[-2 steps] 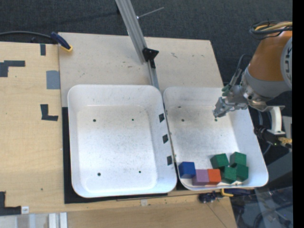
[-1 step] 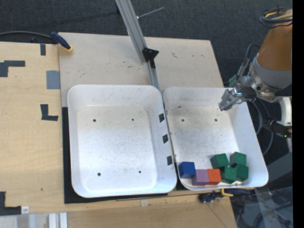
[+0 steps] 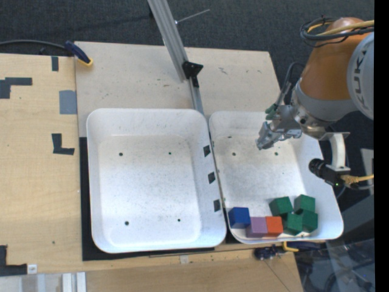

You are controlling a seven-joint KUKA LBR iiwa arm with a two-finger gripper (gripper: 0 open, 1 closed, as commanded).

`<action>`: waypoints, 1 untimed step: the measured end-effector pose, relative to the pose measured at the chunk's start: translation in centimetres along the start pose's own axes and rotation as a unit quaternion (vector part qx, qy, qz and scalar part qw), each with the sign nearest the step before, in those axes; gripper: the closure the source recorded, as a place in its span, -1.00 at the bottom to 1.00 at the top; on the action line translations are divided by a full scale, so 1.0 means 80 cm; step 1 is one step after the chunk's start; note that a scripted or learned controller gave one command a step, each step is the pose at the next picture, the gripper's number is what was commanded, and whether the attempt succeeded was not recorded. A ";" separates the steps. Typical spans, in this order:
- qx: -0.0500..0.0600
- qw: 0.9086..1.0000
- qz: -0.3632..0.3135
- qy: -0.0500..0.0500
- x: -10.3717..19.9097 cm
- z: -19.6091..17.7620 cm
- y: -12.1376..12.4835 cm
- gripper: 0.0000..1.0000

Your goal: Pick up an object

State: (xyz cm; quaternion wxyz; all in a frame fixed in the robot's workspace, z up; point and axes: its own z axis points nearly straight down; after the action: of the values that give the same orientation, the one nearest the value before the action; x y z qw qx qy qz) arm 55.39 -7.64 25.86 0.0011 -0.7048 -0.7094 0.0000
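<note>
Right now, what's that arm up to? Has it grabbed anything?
Gripper over the right bin's far end, nothing seen in it. Blocks piled at the near edge: blue, purple, orange, green. Path to them open.

Robot lab, plywood bench (image 3: 152, 78), white bins (image 3: 97, 163)

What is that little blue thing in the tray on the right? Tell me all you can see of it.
The blue block looks like a small, solid cube with flat faces and a matte, deep blue surface. It sits flat in the near left corner of the right bin, close against the bin's wall. A purple block lies right beside it, seemingly touching. The gripper hangs well away from it.
</note>
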 end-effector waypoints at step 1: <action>0.001 1.000 0.001 0.000 0.056 0.019 -0.012 1.00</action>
State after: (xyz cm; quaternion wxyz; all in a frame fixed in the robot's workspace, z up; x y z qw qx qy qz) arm 54.41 -3.14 24.32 0.0015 -0.7052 -0.7090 0.0008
